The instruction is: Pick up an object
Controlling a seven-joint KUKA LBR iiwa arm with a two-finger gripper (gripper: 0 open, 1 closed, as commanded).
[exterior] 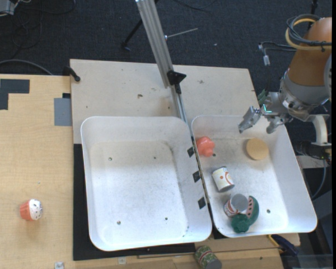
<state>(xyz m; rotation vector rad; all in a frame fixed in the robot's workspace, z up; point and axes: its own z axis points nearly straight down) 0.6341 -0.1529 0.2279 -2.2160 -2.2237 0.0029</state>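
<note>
My gripper (261,122) hangs over the back of the right bin (291,206), its two fingers spread open with nothing between them. Just below it lies a tan round disc (257,149). An orange-red lump (205,145) rests by the bin's left wall. A small white cup with an orange mark (223,179) lies near the middle. Toward the front sits a white and red can (235,204) against a green toy (246,217).
The left bin (101,150) lies beside the right one, split by a ridge with black clips (195,175). A slanted metal rail (159,46) rises behind the bins. A small red and white toy (31,209) sits on the wooden bench at left.
</note>
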